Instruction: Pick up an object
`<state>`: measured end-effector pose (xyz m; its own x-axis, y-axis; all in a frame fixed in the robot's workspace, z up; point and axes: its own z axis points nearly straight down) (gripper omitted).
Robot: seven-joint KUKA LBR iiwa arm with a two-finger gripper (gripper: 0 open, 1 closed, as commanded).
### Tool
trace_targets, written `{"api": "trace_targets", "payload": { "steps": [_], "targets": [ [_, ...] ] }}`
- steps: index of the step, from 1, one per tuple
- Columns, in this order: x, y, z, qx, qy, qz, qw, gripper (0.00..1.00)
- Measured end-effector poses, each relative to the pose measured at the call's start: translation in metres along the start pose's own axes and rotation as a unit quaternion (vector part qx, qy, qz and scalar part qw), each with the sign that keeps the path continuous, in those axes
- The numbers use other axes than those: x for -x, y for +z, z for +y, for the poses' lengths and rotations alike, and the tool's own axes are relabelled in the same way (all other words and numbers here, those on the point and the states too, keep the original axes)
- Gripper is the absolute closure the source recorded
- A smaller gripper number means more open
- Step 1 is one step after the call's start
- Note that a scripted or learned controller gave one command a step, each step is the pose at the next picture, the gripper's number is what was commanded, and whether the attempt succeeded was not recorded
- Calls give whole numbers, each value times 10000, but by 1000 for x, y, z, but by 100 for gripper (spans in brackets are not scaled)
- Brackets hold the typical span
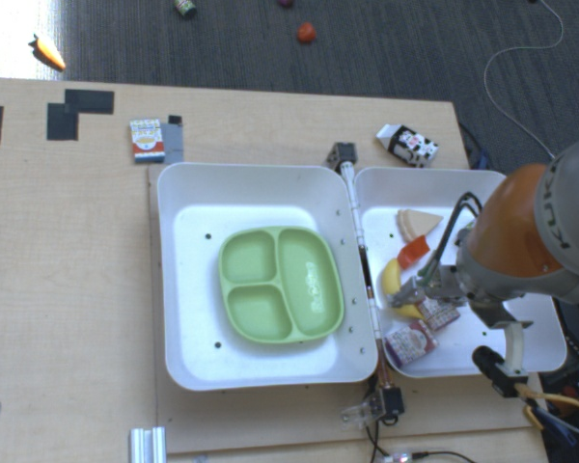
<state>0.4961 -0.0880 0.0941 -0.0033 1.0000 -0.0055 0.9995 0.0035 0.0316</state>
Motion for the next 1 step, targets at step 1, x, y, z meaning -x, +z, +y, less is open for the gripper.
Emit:
{"api": "trace_targets", "payload": {
  "steps": [1],
  "targets": [
    [-3,1,17,-84,9,17,10000,0]
  ]
}}
